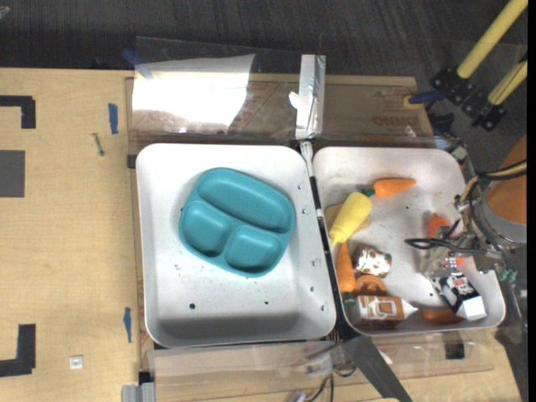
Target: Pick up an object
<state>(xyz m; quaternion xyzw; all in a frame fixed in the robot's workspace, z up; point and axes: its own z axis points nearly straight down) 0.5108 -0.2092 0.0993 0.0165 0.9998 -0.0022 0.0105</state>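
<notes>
Sauce bottle at right bin's front, tool just beside, grip state unclear.

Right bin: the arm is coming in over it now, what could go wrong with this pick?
1. The items in the right bin are crowded: the sauce bottle touches the small can, so a grab may catch two.
2. The yellow bottle leans on the divider wall, leaving the claw little room.

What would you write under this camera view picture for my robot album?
A teal divided plate sits in the left bin, toy food fills the right bin, and the robot arm reaches in from the right.
</notes>
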